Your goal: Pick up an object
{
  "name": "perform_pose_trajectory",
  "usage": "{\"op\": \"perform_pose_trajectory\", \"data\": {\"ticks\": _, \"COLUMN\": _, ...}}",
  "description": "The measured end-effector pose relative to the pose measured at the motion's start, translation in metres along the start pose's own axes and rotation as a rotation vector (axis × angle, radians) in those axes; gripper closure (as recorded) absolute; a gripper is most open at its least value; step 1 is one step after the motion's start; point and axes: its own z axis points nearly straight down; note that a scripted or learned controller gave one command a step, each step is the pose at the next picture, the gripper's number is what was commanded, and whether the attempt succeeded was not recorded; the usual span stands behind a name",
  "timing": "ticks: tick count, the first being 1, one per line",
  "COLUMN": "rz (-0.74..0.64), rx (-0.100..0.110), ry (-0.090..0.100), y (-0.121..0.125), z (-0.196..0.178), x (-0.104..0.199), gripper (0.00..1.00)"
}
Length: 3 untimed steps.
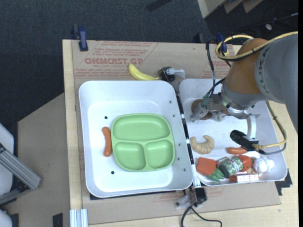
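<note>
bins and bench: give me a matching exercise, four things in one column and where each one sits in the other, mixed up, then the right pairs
Things:
1. banana
2. green divided tray
3. croissant
4. sausage

Places:
A. in the right bin, near its left wall
B. in the left bin, just left of the green tray
C. on the bench, beyond the left bin's far rim
D. in the middle of the left bin

Pairs: 1-C, 2-D, 3-A, 4-B
</note>
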Motion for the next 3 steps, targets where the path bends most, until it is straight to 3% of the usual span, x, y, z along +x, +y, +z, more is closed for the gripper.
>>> {"op": "perform_pose_trajectory", "data": {"ticks": 1, "rz": -0.005, "rx": -0.004, "ry": -0.004, "y": 0.070, "z": 0.002, "x": -0.008, "gripper": 0.00}}
{"op": "perform_pose_trajectory", "data": {"ticks": 2, "rz": 0.000, "rx": 0.010, "ry": 0.001, "y": 0.017, "z": 0.003, "x": -0.001, "gripper": 0.00}}
{"op": "perform_pose_trajectory", "data": {"ticks": 3, "rz": -0.005, "rx": -0.001, "ry": -0.003, "y": 0.072, "z": 0.002, "x": -0.014, "gripper": 0.00}}
